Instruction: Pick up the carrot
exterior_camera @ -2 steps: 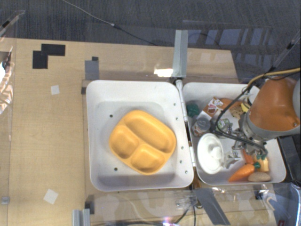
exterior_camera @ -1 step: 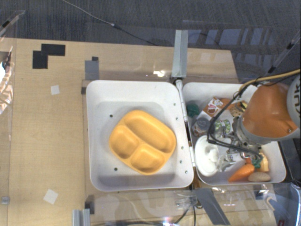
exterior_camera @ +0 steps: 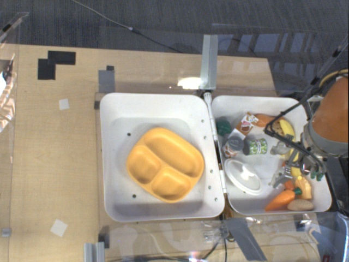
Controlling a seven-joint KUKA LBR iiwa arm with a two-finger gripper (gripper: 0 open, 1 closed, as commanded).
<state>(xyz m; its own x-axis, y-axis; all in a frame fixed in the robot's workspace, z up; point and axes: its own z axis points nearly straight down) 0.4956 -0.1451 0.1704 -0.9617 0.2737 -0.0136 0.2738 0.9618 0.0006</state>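
Gripper (exterior_camera: 282, 174) hanging over the right bin (exterior_camera: 322, 201), finger state impossible to tell, one carrot (exterior_camera: 281, 200) lying just near of it, one yellow divided plate (exterior_camera: 165, 163) sitting in the left bin (exterior_camera: 114, 146), wooden bench (exterior_camera: 49, 162) bearing two bins.

The carrot (exterior_camera: 280, 199) lies hemmed in the right bin (exterior_camera: 234, 105): a potato (exterior_camera: 300, 204) touching at four o'clock, a corn cob (exterior_camera: 301, 183) at one, the clear lid (exterior_camera: 244, 176) at nine; open floor only toward seven
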